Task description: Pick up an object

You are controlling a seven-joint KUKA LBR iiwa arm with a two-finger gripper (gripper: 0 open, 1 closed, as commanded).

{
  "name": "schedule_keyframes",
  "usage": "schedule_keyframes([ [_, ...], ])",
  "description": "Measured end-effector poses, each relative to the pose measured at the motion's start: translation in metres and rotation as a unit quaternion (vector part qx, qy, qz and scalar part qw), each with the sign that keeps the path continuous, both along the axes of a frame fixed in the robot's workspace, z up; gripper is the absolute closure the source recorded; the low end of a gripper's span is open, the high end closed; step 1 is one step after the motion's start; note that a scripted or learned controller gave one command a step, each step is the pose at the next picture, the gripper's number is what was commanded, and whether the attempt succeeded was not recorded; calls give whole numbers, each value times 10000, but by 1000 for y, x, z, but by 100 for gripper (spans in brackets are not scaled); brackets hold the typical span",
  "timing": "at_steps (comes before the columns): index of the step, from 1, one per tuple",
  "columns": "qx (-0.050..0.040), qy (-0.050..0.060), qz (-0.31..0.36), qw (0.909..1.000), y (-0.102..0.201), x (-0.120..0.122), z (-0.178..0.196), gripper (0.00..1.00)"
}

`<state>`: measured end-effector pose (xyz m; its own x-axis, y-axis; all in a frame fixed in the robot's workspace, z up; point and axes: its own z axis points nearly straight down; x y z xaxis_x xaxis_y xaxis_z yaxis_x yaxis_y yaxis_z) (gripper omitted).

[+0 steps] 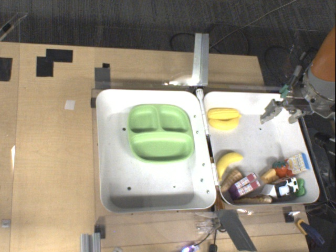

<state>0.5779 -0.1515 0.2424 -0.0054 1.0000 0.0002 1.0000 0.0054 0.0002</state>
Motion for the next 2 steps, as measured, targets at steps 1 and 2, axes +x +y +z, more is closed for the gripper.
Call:
schedule_keyframes([
  [1,3,3,607,9982,67,25,-123,0],
  [2,3,-1,1288,9917,66,4,-128,0],
])
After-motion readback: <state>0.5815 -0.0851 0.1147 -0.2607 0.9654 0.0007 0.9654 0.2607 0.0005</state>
